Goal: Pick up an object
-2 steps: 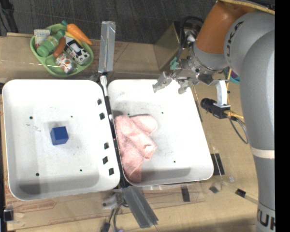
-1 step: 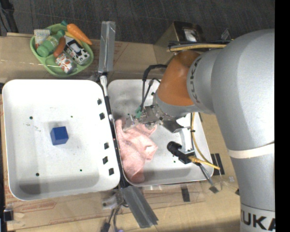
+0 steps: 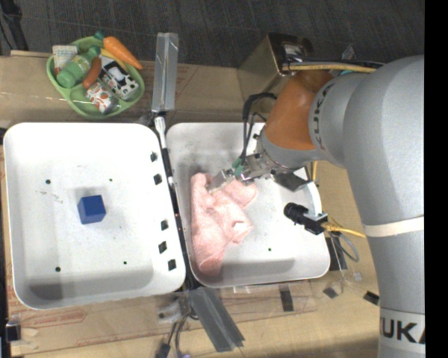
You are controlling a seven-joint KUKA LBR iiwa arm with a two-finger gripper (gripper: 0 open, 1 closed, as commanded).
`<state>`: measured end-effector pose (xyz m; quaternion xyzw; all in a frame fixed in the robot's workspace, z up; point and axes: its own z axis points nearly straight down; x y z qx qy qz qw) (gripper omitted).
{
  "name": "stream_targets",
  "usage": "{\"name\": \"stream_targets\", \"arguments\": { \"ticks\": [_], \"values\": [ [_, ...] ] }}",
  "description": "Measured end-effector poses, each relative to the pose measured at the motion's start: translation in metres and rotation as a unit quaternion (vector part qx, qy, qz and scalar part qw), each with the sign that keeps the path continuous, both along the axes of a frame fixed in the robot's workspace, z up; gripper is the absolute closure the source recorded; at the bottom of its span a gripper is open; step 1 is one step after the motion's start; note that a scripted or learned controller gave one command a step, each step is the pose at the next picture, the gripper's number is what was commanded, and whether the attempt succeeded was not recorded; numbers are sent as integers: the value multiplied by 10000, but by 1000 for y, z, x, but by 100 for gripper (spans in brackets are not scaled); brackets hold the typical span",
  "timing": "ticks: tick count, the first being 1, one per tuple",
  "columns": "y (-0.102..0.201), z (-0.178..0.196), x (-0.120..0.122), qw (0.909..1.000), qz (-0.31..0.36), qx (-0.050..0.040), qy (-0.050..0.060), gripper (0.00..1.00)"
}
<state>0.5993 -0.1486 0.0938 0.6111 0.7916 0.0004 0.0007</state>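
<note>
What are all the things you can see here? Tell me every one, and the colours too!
blue cube: one, blue, in the left bin.
pink cloth: one, pale pink, crumpled in the right bin, toward its left side.
left bin: one, white, left half of the bench.
right bin: one, white, beside the left bin.
green bowl: one, green, above the left bin, full of toy food such as an orange carrot.
arm: one, grey with an orange band, reaching in from the right.
gripper: one, over the top edge of the pink cloth.
</note>
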Motion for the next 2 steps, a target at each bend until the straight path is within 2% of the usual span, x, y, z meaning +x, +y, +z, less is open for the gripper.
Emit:
{"name": "stream_targets", "arguments": {
  "ticks": [1, 2],
  "values": [
    [1, 10, 0, 10000, 23, 0, 4, 100],
    [1, 10, 0, 10000, 23, -1, 3, 0]
  ]
}}
